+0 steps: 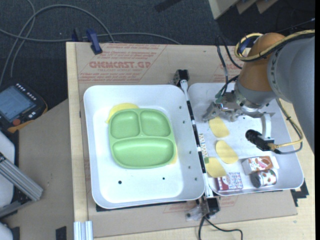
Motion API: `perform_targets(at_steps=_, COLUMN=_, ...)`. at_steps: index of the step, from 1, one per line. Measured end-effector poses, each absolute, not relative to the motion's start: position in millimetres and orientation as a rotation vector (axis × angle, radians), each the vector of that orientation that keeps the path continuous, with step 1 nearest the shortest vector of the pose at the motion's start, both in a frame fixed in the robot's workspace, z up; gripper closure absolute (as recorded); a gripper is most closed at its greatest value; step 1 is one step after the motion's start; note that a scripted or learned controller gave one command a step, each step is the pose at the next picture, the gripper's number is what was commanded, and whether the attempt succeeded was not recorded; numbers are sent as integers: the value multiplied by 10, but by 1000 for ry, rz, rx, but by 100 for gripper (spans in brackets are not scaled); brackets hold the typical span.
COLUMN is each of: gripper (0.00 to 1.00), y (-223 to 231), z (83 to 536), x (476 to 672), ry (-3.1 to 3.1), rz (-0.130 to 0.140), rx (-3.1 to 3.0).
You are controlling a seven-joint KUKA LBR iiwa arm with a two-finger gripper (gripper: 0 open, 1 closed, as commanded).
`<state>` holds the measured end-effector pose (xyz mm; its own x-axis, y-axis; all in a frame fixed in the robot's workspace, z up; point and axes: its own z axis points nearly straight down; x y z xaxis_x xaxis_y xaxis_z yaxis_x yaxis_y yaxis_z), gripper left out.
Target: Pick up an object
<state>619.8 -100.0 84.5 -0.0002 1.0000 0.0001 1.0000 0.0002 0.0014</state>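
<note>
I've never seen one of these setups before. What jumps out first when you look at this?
The green divided plate stands out most, lying in the middle of the left white bin. Next is the grey arm with its orange band, reaching in from the right over the right bin. Beneath it lie three yellow chips and a small can.

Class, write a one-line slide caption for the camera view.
Grey arm's gripper above yellow chip-like pieces in the right white bin; green divided plastic tray in the left white bin.
</note>
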Motion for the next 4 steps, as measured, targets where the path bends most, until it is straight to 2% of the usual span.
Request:
perform_targets(at_steps=2, gripper=0, y=-935, z=901, x=6005, ry=2222, rz=-2, rx=2225)
perform_targets(at_steps=4, gripper=0, y=-987, z=845, x=6154, ry=2222, rz=2, rx=2219)
